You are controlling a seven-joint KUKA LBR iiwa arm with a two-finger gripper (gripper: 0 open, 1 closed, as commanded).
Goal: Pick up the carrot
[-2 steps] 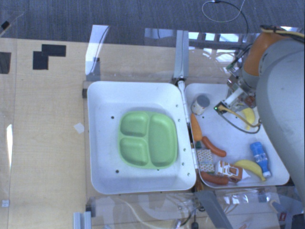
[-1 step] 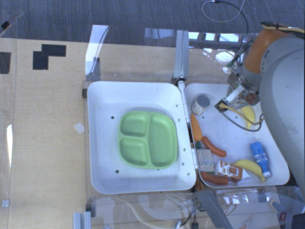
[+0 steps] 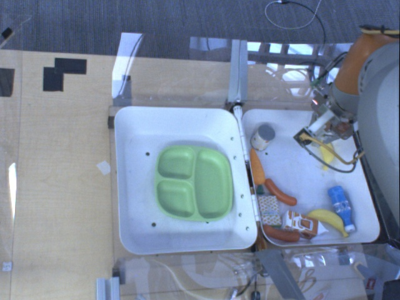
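Observation:
The carrot [image 3: 257, 167] is a slim orange piece lying lengthwise against the left wall of the right bin [image 3: 294, 161], just below a small grey-topped can [image 3: 263, 136]. My gripper [image 3: 327, 129] hangs over the upper right part of that bin, well to the right of the carrot and a little further back. Nothing is seen held at the gripper.
In the right bin a red sausage [image 3: 280, 192] lies just below the carrot. Near the front wall are a patterned card [image 3: 269, 209], a second sausage [image 3: 282, 234], a small carton [image 3: 300, 222], a banana [image 3: 330, 221] and a blue bottle [image 3: 341, 207]. The left bin [image 3: 134, 167] holds a green divided plate [image 3: 194, 181].

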